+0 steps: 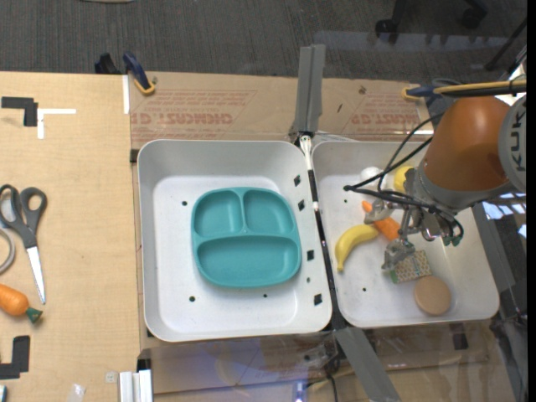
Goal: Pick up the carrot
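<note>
Two white bins (159, 224) sit on cardboard-covered bench (209, 107); claw (400, 254) state unclear.

Grey arm (473, 145) from the right, wrist down, gripper (402, 245) low.

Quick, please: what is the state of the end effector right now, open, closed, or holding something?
End effector: low in the right bin, beside the carrot and banana; open or closed cannot be told.
</note>
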`<state>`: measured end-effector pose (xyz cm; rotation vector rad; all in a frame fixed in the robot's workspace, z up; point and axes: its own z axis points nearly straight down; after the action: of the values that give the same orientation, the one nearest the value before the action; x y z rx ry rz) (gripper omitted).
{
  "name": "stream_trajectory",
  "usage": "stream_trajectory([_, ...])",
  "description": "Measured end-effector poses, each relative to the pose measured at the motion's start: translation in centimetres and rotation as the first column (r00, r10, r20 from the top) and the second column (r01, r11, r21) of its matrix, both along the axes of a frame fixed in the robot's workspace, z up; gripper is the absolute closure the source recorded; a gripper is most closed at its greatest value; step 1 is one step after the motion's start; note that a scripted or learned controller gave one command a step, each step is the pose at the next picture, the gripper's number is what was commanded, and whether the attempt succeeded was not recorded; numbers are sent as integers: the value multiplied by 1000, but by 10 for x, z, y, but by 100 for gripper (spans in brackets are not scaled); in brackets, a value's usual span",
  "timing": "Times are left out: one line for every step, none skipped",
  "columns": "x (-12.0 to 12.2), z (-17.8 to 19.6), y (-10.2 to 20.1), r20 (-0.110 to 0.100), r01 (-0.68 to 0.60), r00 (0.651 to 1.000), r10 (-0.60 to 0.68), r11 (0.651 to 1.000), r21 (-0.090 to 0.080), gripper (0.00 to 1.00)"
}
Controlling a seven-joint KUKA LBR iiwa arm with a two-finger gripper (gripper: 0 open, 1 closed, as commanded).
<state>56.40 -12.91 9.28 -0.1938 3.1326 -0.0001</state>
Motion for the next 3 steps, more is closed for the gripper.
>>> stream_trajectory([33,0,29,2,-23,1000,23,1000,0,0])
stream_trajectory([34,10,29,6,-24,1000,24,1000,-1,100])
stream_trajectory([92,170,42,4,100,995,-100,995,1,100])
